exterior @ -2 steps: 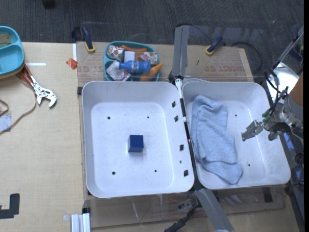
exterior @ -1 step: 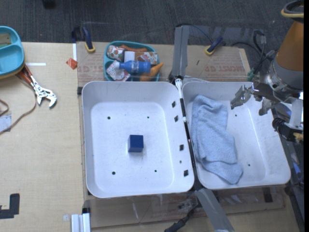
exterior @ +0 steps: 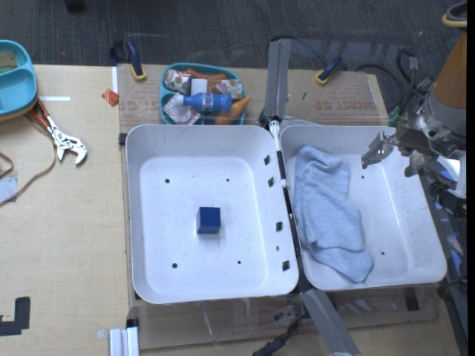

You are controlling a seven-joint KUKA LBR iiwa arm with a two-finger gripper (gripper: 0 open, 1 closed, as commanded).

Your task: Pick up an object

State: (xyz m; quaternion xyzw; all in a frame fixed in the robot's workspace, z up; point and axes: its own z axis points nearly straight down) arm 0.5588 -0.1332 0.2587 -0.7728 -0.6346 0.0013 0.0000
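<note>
Behind bins, cardboard print [exterior: 349, 104] illegible; pincer [exterior: 392, 158] over rt bin [exterior: 415, 228].

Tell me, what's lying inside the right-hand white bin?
A crumpled light blue cloth lies in the right bin, over its left half. The rest is bare white floor. Anything beneath the cloth is covered, so I cannot tell.

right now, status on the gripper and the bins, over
Gripper over right bin's far edge, fingers apart, holding nothing. Blue block alone in left bin. Grey cloth crumpled in right bin. Nothing blocking either.
</note>
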